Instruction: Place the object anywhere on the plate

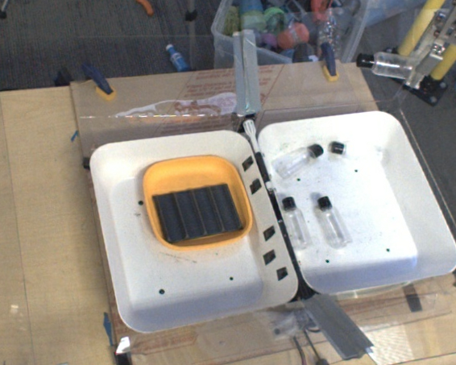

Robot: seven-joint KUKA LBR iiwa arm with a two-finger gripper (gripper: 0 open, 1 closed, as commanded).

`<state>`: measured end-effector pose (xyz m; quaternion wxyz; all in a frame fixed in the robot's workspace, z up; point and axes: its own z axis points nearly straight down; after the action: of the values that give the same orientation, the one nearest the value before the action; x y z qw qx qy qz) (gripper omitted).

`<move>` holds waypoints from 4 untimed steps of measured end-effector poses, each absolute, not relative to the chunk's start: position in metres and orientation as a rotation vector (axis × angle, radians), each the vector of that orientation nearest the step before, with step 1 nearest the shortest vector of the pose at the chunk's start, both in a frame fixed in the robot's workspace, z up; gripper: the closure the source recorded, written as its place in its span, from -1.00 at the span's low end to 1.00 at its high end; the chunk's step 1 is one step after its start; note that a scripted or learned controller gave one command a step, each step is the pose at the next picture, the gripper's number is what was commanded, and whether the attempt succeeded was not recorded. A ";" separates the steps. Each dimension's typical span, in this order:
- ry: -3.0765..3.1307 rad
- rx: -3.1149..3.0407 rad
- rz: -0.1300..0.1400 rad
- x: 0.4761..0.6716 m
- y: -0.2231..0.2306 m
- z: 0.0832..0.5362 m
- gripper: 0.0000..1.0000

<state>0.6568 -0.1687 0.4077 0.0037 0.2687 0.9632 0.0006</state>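
Note:
An orange square plate (187,166) sits in the left white bin (142,288). A black ridged rectangular object (197,212) lies flat on the plate, inside its rim and toward its front. The right white bin (399,228) holds three clear vials with black caps: one lying at the back (298,160) and two side by side nearer the middle (294,222) (331,220). A small loose black cap (337,147) lies next to the back vial.
A raised divider with black tabs (265,214) runs between the two bins. A clear box of colourful toys (299,8) stands behind the bench. A metal fitting with yellow tubes (413,57) is at the upper right.

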 end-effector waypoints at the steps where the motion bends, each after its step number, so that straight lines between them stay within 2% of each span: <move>1: 3.120 0.259 -0.001 0.660 -0.210 0.437 1.00; 3: 3.084 -0.536 -0.003 0.668 -0.221 0.437 1.00; 4: 3.084 -0.536 -0.003 0.668 -0.221 0.437 -1.00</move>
<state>0.6682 -0.2210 0.4373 0.0057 -0.1713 0.9852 -0.0008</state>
